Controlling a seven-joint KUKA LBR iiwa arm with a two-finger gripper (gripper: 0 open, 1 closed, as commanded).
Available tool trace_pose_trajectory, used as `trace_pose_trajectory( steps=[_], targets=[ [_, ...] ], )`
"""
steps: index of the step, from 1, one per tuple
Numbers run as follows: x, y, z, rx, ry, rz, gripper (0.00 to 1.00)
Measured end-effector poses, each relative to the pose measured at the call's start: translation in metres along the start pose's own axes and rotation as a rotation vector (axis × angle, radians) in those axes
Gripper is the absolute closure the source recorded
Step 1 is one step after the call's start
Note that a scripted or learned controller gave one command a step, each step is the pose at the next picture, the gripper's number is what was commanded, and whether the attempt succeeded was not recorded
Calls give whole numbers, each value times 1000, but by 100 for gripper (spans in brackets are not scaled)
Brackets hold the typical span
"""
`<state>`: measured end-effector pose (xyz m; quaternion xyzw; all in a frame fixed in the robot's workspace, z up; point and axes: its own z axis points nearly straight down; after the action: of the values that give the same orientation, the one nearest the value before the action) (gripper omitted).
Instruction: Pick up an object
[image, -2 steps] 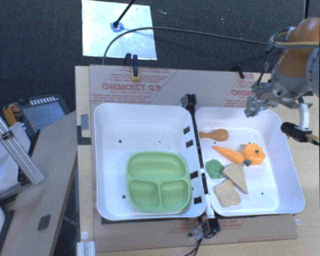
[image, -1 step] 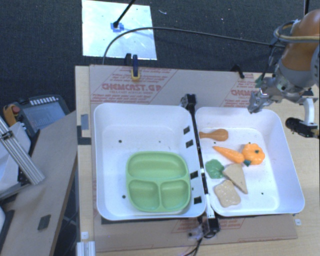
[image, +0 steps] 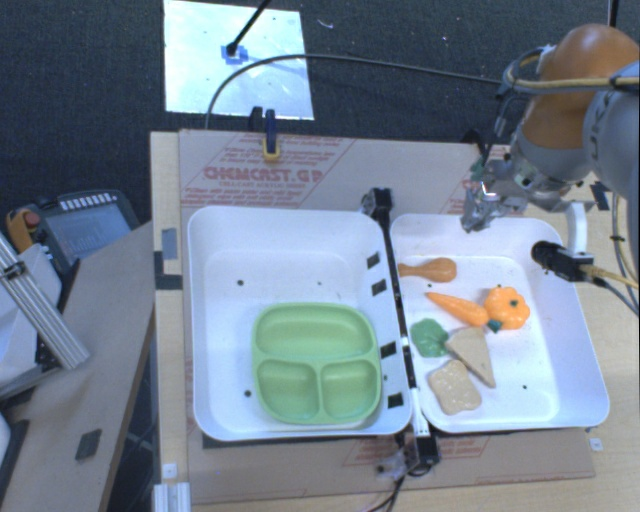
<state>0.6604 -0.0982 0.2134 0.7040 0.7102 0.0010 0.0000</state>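
Claw: the gripper (image: 478, 218) hangs over the far edge of the right bin (image: 575, 385); whether it is spread or pressed together, I cannot tell.
Holding: nothing seen in it.
Objects: drumstick (image: 430, 269), carrot (image: 457, 307) and pumpkin (image: 507, 306) lie nearest, so probably easiest to reach.
Left bin: holds a green tray (image: 315, 362).

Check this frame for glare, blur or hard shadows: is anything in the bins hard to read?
Camera view: lighting is even and soft, shadows faint. The reflective sheet behind the bench is washed out by glare. The toy food in the right bin and the green tray read clearly. The gripper is small and slightly soft, so its finger state is unreadable.
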Motion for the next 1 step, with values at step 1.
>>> trace_pose_trajectory(
  steps=[1],
  targets=[
    [65, -1, -3, 0, 1, -1, 100]
  ],
)
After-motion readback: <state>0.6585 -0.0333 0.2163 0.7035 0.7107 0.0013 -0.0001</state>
